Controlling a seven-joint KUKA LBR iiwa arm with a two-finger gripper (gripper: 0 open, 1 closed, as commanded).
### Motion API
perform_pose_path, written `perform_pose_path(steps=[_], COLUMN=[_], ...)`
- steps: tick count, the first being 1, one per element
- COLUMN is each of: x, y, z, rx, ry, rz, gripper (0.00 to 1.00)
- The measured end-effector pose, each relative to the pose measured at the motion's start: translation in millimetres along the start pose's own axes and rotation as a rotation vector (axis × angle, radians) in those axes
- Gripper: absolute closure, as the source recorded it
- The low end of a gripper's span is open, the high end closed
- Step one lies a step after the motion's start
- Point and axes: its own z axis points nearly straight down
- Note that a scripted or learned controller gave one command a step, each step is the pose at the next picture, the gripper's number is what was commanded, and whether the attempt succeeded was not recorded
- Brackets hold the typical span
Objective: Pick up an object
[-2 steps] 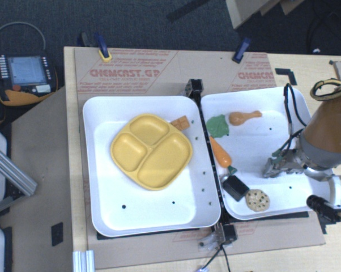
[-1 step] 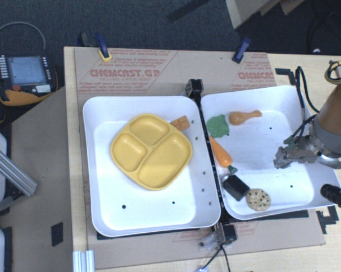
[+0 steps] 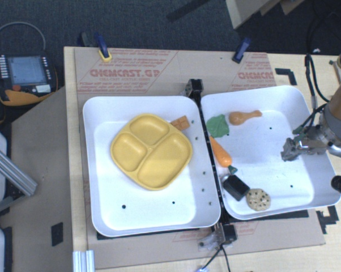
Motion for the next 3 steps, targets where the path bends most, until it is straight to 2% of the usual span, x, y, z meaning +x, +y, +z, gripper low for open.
perform_pose_path(steps=[1,2,3], x=[0,50,96], y=[-8,7,14], z=[-55,-39,-39], rx=[-0.001,0.009,0.007], ry=[0.0,0.005,0.005], rz=[0.0,-0.002,-0.004], gripper=[1.0,1.0,1.0])
